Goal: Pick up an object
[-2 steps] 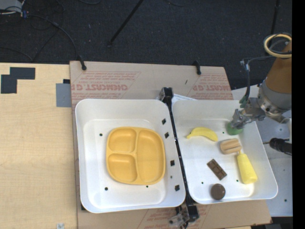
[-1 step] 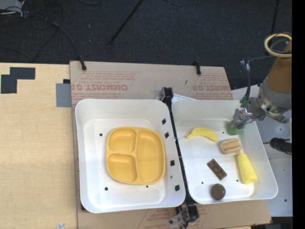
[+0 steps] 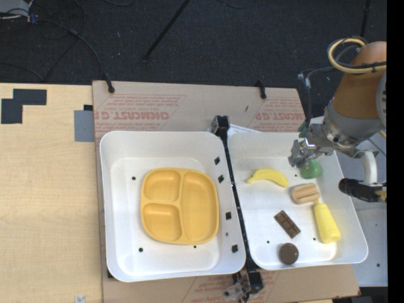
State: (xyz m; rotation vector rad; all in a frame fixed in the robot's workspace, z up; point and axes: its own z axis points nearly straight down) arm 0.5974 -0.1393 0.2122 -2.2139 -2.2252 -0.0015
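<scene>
Landmark: the central divider [image 3: 228, 188], the dark clipped seam where the two white bins meet. Entries run from the near edge of the bench to the far side.

1. Round brown disc [image 3: 288, 253], in the right bin [image 3: 353, 252], right of the divider, nearest item to the front rim.
2. Brown rectangular bar [image 3: 287, 223], just behind the disc, lying slantwise, apart from it.
3. Yellow cylinder-like piece [image 3: 326, 223], further right of the divider than the bar, lying lengthwise front to back.
4. Yellow compartment plate [image 3: 180, 206], in the left bin [image 3: 120, 257], left of the divider; three sections; lies flat near the bin's middle.
5. Tan bread-like roll [image 3: 305, 193], right of the divider, at the far tip of the yellow cylinder-like piece, touching or nearly so.
6. Banana [image 3: 267, 177], the right-bin item closest to the divider, curved, lying flat, apart from the roll.
7. Green object [image 3: 310, 168], beyond the roll, partly covered by the gripper; shape not clear.
8. Gripper [image 3: 302, 153], directly over the green object at the far right part of the right bin. Whether it is spread or closed cannot be told, nor whether the green object is held.
9. Arm [image 3: 356, 106], grey with orange band, rising to the right of the gripper.
10. Cardboard sheet [image 3: 158, 109], printed, under both bins, showing beyond the divider's far end.
</scene>
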